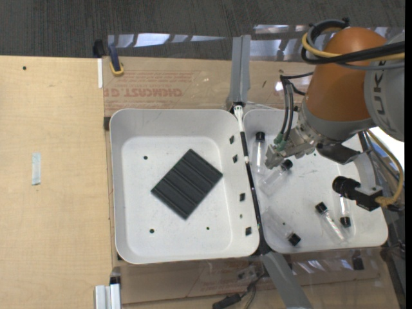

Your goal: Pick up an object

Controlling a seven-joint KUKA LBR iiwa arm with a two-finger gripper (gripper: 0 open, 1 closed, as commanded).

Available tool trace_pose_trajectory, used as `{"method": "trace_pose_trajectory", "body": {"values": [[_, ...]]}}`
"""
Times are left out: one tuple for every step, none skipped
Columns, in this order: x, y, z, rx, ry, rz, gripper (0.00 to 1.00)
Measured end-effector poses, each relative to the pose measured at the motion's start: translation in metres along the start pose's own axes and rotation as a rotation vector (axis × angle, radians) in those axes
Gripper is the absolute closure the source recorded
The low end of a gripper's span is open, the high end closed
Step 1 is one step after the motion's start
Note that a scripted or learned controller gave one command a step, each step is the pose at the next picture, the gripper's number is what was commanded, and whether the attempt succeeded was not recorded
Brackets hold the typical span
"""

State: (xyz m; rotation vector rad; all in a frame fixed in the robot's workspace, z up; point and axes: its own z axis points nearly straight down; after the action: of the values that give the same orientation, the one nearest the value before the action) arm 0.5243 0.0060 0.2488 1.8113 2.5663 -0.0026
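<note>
A dark ribbed rectangular pad point(187, 183) lies at an angle in the middle of the left bin point(129, 134). In the right bin point(360, 237) lie several clear tubes with black caps: one near the left wall point(259, 148), one by the gripper point(278, 170), two at the right point(333, 223), and a small black cap point(294, 239) at the front. The gripper point(278, 156) hangs over the left part of the right bin, just above a clear tube. The wrist hides its fingers.
The arm's grey and orange body point(347, 76) covers the back of the right bin. A grey divider bar point(241, 69) stands between the bins at the back. Cardboard point(167, 85) lies behind the bins, wooden bench point(51, 172) to the left.
</note>
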Motion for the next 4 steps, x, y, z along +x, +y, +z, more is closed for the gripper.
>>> {"method": "trace_pose_trajectory", "body": {"values": [[0.024,0.026,0.009,0.002,0.000,0.108,1.00],[0.004,0.059,-0.048,0.002,-0.001,0.315,1.00],[-0.040,0.117,-0.032,0.002,-0.001,0.309,1.00],[-0.025,0.134,-0.009,0.003,-0.001,0.253,1.00]]}}
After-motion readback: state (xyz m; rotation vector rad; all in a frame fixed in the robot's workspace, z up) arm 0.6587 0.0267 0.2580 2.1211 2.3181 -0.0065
